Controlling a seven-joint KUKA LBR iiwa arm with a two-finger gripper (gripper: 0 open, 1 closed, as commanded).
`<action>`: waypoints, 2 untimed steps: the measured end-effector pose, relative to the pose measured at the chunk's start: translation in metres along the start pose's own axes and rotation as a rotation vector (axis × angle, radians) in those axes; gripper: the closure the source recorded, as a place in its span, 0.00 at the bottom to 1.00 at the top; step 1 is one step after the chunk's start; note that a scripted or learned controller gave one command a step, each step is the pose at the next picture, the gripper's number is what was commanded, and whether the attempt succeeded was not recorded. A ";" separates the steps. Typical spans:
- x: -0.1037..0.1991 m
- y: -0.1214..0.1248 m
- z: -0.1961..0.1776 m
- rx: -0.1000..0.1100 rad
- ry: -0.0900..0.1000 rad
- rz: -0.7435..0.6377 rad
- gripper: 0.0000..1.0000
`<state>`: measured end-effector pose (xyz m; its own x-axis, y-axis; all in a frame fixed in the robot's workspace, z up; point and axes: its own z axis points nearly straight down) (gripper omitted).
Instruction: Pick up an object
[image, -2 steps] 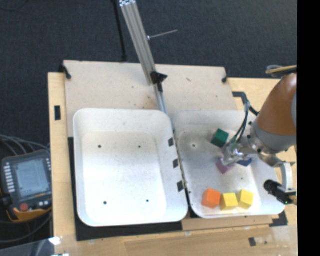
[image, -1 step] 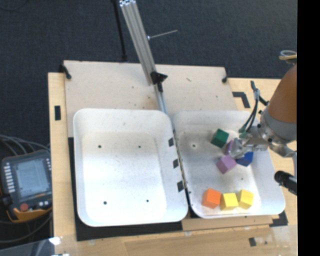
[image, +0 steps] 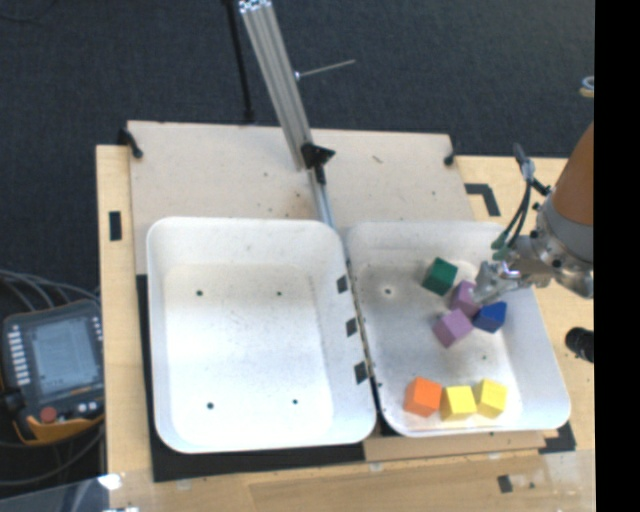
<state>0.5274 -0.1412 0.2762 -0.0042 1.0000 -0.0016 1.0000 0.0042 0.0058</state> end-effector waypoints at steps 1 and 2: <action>0.039 0.020 0.002 0.003 0.001 -0.001 1.00; 0.095 0.041 0.013 0.003 0.001 -0.003 1.00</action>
<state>0.5683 -0.0458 0.2628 -0.0072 1.0000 -0.0004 1.0000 0.0072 0.0029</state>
